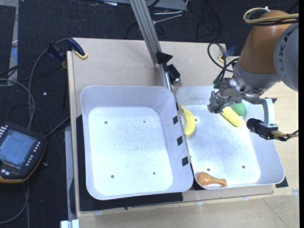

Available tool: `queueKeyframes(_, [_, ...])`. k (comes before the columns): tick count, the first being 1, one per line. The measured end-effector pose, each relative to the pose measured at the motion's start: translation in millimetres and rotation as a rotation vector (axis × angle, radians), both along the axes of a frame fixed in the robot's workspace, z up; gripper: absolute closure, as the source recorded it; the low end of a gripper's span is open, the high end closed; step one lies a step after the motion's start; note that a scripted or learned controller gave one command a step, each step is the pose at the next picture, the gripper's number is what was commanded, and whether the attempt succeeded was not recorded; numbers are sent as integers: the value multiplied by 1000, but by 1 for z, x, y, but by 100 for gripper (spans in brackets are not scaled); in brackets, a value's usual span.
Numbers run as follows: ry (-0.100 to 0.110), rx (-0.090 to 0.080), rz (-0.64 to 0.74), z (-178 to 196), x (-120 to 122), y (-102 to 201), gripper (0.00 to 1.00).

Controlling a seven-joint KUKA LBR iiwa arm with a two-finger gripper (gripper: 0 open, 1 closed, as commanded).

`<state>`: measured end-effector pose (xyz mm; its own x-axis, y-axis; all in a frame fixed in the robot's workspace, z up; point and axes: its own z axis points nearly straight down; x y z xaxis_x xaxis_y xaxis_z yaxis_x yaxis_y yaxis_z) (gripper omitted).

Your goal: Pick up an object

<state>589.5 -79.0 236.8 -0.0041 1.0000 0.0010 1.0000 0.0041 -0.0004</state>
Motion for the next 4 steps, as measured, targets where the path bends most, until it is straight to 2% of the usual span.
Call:
queueKeyframes(2, [0,0,1,3,21,122,100])
queueKeyframes(3, [-1,0,0,9,33,172,100])
queueKeyframes(4, [0,-1,-3,-5,46,174,100])
